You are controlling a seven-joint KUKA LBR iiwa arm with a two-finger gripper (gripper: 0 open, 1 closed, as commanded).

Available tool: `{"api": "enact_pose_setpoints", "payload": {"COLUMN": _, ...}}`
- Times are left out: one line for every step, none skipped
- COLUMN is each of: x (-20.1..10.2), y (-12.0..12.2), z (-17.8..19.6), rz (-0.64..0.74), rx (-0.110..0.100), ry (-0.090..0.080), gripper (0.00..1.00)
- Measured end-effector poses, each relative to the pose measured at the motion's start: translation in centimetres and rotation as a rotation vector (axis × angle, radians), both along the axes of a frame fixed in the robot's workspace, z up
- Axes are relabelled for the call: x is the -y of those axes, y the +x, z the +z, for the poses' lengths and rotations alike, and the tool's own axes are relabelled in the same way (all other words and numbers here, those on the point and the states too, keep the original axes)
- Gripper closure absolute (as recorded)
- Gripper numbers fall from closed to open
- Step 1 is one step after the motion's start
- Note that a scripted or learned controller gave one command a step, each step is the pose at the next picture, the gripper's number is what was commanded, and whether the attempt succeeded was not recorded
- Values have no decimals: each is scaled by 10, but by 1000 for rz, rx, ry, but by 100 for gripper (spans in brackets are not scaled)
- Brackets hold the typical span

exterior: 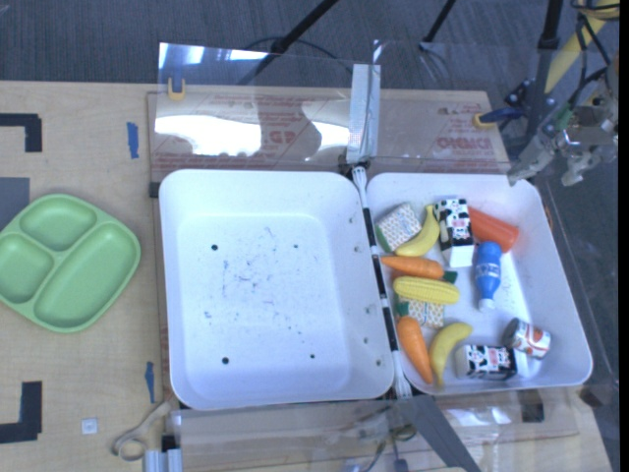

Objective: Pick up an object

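Carrot (414,348) lies low in the right bin (565,293); arm's jaws (570,160) hover upper right, state unclear.

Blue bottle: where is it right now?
The blue bottle lies in the right bin, toward its middle, just right of the corn cob and below the orange cup.

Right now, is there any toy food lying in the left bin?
No, the left bin holds none; the corn cob and the other toys lie in the right bin.
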State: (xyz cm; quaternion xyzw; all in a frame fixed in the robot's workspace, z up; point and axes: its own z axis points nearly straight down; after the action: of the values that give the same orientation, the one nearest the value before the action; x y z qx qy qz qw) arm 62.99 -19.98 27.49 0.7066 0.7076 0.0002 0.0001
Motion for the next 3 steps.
{"api": "enact_pose_setpoints", "payload": {"x": 7, "y": -26, "z": -117, "rz": 376, "rx": 2, "ry": -1, "gripper": 0}}
{"api": "enact_pose_setpoints", "payload": {"x": 24, "y": -85, "z": -123, "rz": 367, "rx": 1, "ry": 0, "gripper": 0}}
{"api": "enact_pose_setpoints", "payload": {"x": 19, "y": -28, "z": -188, "rz": 598, "rx": 8, "ry": 0, "gripper": 0}}
